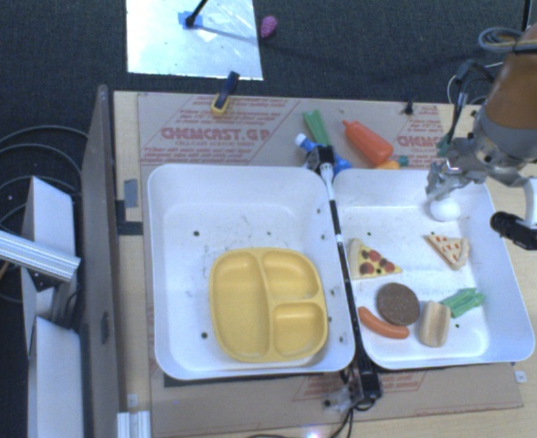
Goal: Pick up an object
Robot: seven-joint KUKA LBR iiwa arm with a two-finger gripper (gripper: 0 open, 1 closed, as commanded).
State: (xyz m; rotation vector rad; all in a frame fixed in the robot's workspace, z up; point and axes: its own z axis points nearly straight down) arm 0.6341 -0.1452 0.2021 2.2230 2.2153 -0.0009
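The metal two-finger gripper [444,186] pinches a white round ball [445,209] near the right white bin's [515,322] back edge, apparently to lift it.

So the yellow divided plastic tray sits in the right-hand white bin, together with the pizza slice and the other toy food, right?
Not quite. The camera view shows the yellow divided plastic tray in the left-hand white bin. The toy pizza slice and the other toy food are in the right-hand white bin, as you said.
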